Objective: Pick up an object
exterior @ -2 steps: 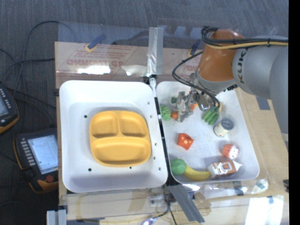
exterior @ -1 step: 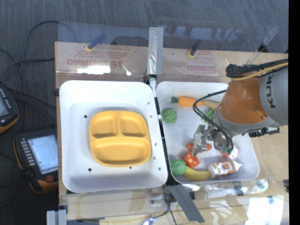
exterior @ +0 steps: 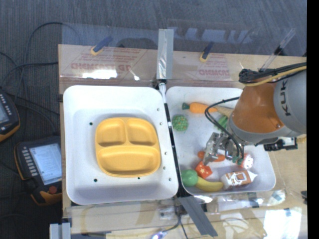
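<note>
My gripper (exterior: 215,152) hangs low over the right bin (exterior: 189,138), just above a small red piece (exterior: 203,170) and an orange-red bit beside it. A banana (exterior: 209,185) and a green ball (exterior: 189,177) lie along the bin's front edge. Right of the banana lies a white and orange carton (exterior: 237,179), with a white die (exterior: 246,162) above it. A carrot (exterior: 200,107) rests near the back wall and a green knobbly ball (exterior: 180,123) near the left wall. I see nothing clearly held between the fingers.
The left bin (exterior: 79,133) holds a yellow divided tray (exterior: 128,146). The arm's orange band (exterior: 254,111) covers the right bin's right side. Cables run across the bench's back right. A pendant sits on the floor at far left.
</note>
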Motion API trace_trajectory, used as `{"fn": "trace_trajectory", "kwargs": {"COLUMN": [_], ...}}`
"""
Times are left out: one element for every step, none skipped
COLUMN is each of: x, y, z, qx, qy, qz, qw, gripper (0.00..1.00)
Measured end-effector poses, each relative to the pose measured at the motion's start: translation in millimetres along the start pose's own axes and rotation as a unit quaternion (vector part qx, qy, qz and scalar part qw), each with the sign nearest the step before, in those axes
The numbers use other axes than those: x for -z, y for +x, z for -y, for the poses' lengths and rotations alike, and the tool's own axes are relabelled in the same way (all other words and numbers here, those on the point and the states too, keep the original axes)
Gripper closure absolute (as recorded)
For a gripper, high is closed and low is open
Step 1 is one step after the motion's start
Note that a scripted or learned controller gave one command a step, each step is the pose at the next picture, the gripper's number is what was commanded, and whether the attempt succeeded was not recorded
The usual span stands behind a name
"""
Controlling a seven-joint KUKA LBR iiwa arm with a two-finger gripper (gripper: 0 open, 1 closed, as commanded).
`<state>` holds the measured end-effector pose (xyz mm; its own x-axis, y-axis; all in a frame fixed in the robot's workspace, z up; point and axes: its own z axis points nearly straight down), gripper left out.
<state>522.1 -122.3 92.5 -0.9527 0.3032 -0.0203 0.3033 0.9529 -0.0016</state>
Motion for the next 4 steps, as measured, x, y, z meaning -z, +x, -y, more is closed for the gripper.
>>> {"fn": "trace_trajectory", "kwargs": {"x": [1.1,1.4,-0.2,10.1], "y": [15.3,34.2,29.1,27.5], "z": [-15.1,-12.5,-16.2,-17.1], "qx": [0.026,-0.040,-0.112,-0.111], "qy": [0.000,-0.003,0.000,0.000], "qz": [0.004,0.005,-0.005,-0.003], "qw": [0.9996,0.9992,0.9937,0.9938], "gripper": [0.00,0.00,0.00,1.00]}}
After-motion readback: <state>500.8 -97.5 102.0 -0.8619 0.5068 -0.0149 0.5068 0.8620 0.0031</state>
